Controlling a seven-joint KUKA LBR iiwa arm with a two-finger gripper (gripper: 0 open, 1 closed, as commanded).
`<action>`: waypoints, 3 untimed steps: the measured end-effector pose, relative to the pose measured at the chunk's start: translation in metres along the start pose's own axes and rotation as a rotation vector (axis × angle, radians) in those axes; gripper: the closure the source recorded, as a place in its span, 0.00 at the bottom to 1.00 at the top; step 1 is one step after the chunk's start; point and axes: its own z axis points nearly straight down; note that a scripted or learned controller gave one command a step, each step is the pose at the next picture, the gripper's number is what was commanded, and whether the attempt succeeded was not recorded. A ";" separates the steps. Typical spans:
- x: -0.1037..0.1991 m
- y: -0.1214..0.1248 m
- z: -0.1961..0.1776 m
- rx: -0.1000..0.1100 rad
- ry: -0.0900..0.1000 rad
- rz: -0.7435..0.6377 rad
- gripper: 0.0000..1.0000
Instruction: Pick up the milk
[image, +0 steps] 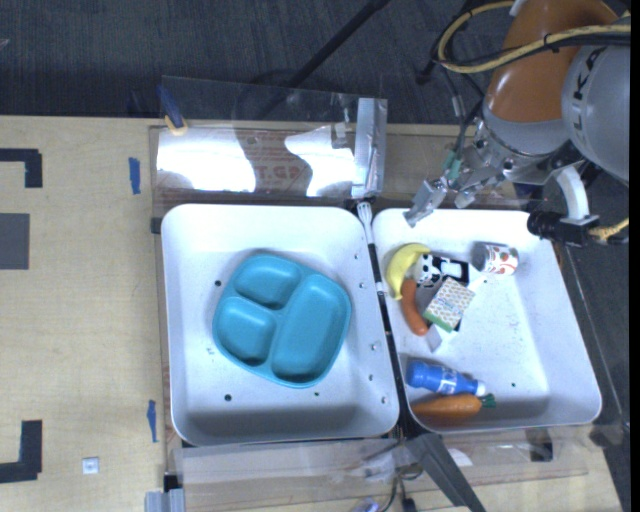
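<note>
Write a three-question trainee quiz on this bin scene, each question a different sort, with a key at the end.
1. True or false: the blue divided plate lies in the same bin as the milk carton.
2. Which item touches the blue bottle on its near side? A) banana B) carrot C) can
3. Fill in: the pincer hangs above the ____ rim of the right bin.

Key:
1. False; the plate is in the left bin, the carton in the right.
2. B, the carrot.
3. Far.
</note>
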 end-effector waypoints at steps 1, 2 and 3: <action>0.014 -0.065 0.052 0.002 0.001 -0.083 0.00; -0.042 -0.044 0.140 -0.003 -0.001 0.006 0.00; -0.042 -0.043 0.130 -0.007 -0.002 0.007 1.00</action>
